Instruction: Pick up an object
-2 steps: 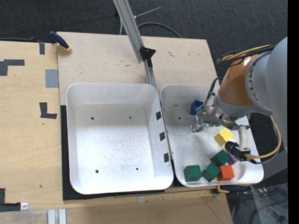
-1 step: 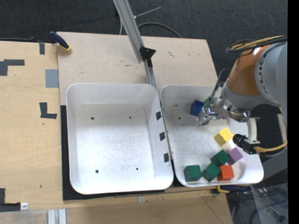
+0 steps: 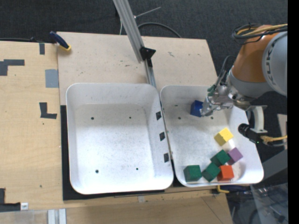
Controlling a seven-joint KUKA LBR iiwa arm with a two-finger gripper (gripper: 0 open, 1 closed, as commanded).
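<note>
Blue block sits in the right bin, upper part, touching my hand on its left; I can't tell whether it's gripped or how open.

arm: reaching from right | gripper: lowered, fingers seemingly closed on something

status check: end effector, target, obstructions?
End effector low in right bin, beside blue block. Grasp unconfirmed. Other blocks clustered at near corner, apart.
</note>
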